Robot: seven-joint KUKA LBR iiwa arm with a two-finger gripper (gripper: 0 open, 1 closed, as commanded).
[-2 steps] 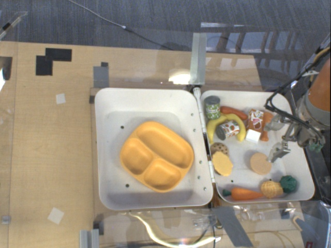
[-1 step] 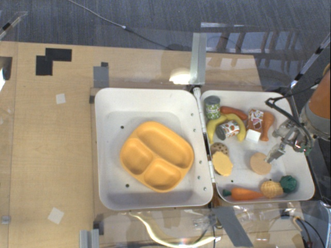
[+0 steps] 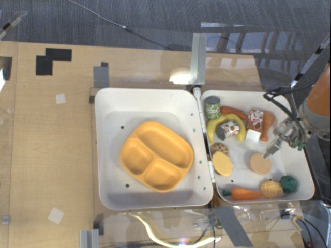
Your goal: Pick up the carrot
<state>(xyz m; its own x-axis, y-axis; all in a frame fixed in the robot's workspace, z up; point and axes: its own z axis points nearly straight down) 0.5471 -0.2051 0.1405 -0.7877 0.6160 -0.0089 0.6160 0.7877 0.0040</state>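
Wooden surface [image 3: 46, 154], two bins; carrot [image 3: 247, 194] lower right, light, rigid, slick: grip mid-body. Gripper [image 3: 273, 150] above; finger state unclear.

Vantage: we look down from above the bench [image 3: 46, 138], fixed, at a slant.
Facing: the far edge and grey floor lie at our top.
Range: far enough that we take in both the left bin [image 3: 150, 99] and right bin [image 3: 305, 177] whole.
Arm side: the arm [image 3: 318, 105] enters from our right.
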